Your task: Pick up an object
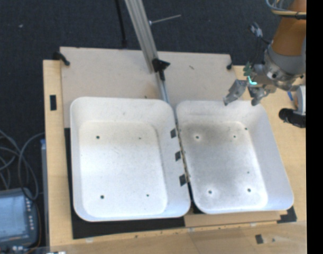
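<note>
White bins, tool parted at the far right

Grey tool (245,94) hangs over the far rim of the right bin (275,157), its two fingers (233,93) spread apart with nothing between them. No loose object can be made out in the right bin or the left bin (79,142); both show only speckled white floors. Both bins sit side by side on the table (55,157).

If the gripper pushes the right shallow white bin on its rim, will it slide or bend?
The right shallow white bin would probably slide little: it sits tight against the left white bin, with small dark clips along the joint. Its thin, rounded rim may flex slightly under the two-finger gripper.
</note>
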